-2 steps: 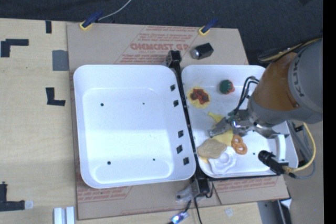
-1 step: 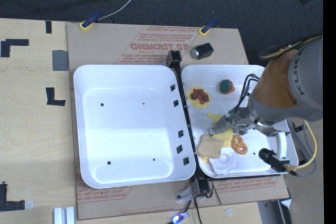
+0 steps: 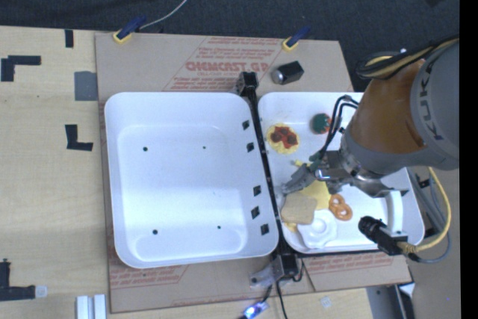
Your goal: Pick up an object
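The right bin (image 3: 297,102) holds several small objects: a yellow disc with a dark red centre (image 3: 283,137), a green ball (image 3: 321,122), a tan bread-like slice (image 3: 298,211), a yellow piece (image 3: 320,196), an orange pretzel (image 3: 340,208) and a white piece (image 3: 320,230). My gripper (image 3: 302,177) hangs low over the middle of this bin, just above the tan slice and the yellow piece. Its dark fingers (image 3: 296,179) point left toward the divider. Whether anything sits between them cannot be made out.
The left bin (image 3: 179,179) lies beside the right one, split off by a black divider (image 3: 258,160). The grey arm with its orange band (image 3: 385,119) covers the right bin's right half. A small black object (image 3: 287,72) rests on the cardboard behind the bins.
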`<state>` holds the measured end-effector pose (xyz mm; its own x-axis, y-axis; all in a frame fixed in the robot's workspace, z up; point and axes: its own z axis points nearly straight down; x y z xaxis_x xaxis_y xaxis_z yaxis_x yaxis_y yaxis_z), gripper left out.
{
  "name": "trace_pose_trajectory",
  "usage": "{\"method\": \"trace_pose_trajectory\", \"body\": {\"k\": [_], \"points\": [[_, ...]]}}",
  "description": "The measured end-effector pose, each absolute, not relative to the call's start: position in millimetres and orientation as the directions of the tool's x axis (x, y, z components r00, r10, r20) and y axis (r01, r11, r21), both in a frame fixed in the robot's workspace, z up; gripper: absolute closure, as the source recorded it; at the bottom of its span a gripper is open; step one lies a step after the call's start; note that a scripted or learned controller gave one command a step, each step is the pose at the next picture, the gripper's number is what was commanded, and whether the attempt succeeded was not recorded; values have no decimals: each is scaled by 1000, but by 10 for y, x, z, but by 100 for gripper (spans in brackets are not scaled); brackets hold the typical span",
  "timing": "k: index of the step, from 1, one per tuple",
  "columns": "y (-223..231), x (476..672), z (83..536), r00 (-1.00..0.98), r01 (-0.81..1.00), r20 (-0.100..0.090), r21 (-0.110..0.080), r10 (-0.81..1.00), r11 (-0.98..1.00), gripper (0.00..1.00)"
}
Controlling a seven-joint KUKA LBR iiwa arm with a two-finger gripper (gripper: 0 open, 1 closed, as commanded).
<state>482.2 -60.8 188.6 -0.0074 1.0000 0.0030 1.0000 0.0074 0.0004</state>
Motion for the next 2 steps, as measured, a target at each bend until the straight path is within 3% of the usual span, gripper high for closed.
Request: {"method": "trace_pose_trajectory", "body": {"k": [1, 2], "points": [[632, 4824, 1835, -16, 1000, 5, -3, 1000, 16, 100], [1415, 5638, 3126, -12, 1000, 5, 17, 1000, 12, 100]]}}
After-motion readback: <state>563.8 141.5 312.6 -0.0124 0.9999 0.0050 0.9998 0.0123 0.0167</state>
